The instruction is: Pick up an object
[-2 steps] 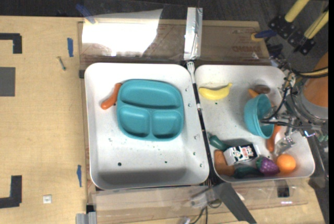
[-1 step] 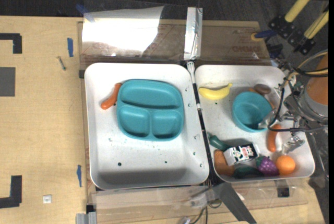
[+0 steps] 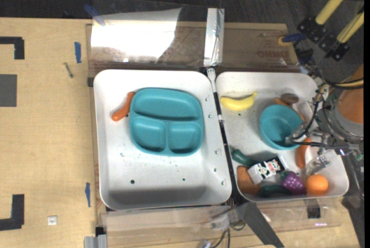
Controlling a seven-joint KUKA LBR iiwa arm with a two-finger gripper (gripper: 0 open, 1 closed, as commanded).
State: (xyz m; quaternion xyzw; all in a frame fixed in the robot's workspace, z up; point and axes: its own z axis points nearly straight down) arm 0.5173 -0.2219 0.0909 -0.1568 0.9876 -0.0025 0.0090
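Note:
My gripper (image 3: 311, 144) is low over the right side of the right bin (image 3: 248, 125), just right of a teal bowl (image 3: 279, 124). An orange sausage-shaped toy (image 3: 302, 155) lies right beside it, partly hidden by cables. Along the bin's front lie an orange fruit (image 3: 317, 184), purple grapes (image 3: 293, 182), a small black-and-white carton (image 3: 266, 170), a green piece (image 3: 240, 156) and an orange-brown piece (image 3: 245, 178). A yellow banana (image 3: 237, 102) lies at the back, and a brown item (image 3: 287, 99) sits behind the bowl. Nothing shows clearly inside the gripper.
The left bin (image 3: 110, 143) holds a teal divided plate (image 3: 167, 120) and an orange carrot-like toy (image 3: 122, 107) at its left. A metal divider (image 3: 213, 44) and clear sheet stand behind the bins. The arm's orange band (image 3: 351, 105) hangs over the right bin's right wall.

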